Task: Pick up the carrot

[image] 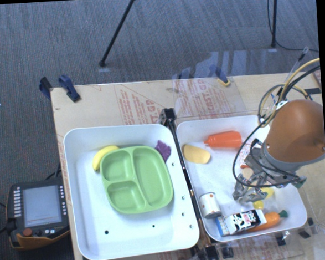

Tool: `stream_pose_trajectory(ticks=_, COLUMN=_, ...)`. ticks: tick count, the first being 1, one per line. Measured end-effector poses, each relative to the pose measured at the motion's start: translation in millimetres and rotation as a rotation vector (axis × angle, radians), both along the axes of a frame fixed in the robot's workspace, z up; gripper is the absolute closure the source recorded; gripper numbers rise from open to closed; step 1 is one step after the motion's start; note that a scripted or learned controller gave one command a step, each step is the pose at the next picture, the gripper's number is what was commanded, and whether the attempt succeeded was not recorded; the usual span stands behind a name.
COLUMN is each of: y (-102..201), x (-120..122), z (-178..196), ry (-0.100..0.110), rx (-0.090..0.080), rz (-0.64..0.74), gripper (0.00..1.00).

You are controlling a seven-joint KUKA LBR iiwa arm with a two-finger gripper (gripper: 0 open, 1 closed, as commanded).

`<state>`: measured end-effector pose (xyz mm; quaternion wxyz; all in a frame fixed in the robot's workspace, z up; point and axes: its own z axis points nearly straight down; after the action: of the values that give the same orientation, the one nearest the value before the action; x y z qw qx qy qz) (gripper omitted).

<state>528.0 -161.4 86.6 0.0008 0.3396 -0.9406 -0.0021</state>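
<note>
An orange carrot with a green end (270, 219) lies at the front right corner of the right bin (221, 172), tucked behind a small black-and-white carton (241, 222). A second orange, carrot-shaped piece (224, 140) rests near that bin's back wall. My gripper (248, 192) hangs low over the right half of the same bin, just behind the carton and the green-ended carrot. Something small and yellow (265, 193) peeks out beside it. Nothing is seen held.
A pale yellow piece (196, 154) and a small can (209, 205) lie along the right bin's left side. The left bin (85, 215) holds a green divided plate (137, 178), a banana (102, 155) and a purple item (163, 149). A tablet (39, 210) sits off the bench at left.
</note>
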Motion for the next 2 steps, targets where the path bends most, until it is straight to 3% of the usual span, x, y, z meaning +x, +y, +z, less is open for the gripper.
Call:
stream_pose_trajectory(ticks=1, y=0.9, x=0.4, z=0.2, ry=-0.001, rx=0.001, rz=0.000, gripper=0.00)
stream_pose_trajectory(ticks=2, y=1.6, x=71.1, z=1.5, ry=-0.007, rx=0.001, rz=-0.061, gripper=0.00)
